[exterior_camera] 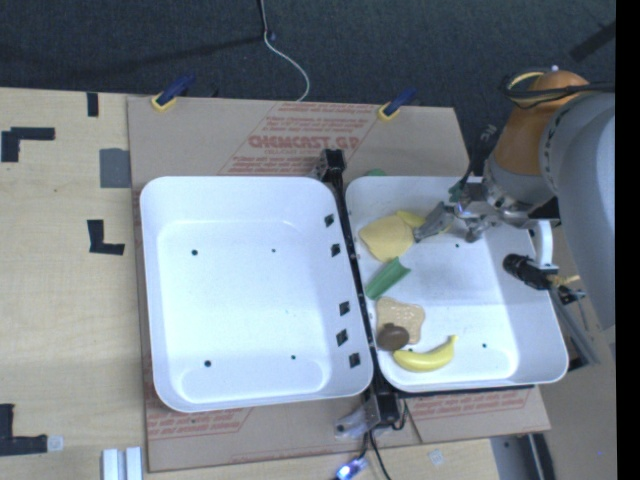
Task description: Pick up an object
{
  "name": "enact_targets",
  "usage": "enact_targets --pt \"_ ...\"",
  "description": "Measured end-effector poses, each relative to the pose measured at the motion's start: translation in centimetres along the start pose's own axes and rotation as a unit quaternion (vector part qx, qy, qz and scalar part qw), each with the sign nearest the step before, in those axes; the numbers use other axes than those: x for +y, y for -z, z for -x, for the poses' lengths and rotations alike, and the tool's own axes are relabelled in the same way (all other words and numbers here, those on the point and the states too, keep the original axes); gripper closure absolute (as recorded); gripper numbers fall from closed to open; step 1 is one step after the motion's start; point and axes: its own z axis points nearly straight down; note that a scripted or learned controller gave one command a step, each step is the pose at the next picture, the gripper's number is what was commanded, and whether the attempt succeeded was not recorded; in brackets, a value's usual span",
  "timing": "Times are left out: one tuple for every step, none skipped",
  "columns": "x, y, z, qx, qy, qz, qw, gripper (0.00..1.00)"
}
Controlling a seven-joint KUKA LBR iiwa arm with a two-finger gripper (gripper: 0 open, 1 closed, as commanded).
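Note:
The right bin (500,368) holds a pale yellow rounded object (388,235) near its upper left, a green stick-like piece (386,278) below it, a tan and brown piece (398,325), and a yellow banana (425,356) near the front. My gripper (430,226) hangs over the right bin's upper middle, its fingers pointing left and ending just right of the pale yellow object. Nothing shows between the fingers.
The left bin (160,268) lies beside the right one, with black clips along the shared wall (345,268). Both bins rest on a cardboard sheet (280,138). The grey arm with its orange band (525,133) comes in from the right.

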Motion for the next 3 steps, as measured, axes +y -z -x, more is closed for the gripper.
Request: enact_targets --pt "1.9 -0.1 2.5 0.002 0.001 -0.003 1.0000 0.00" --pt "-3.1 0.0 -2.3 0.001 0.001 -0.001 1.0000 0.00" --pt "2.2 0.0 -1.0 0.000 0.002 0.002 1.0000 0.00"
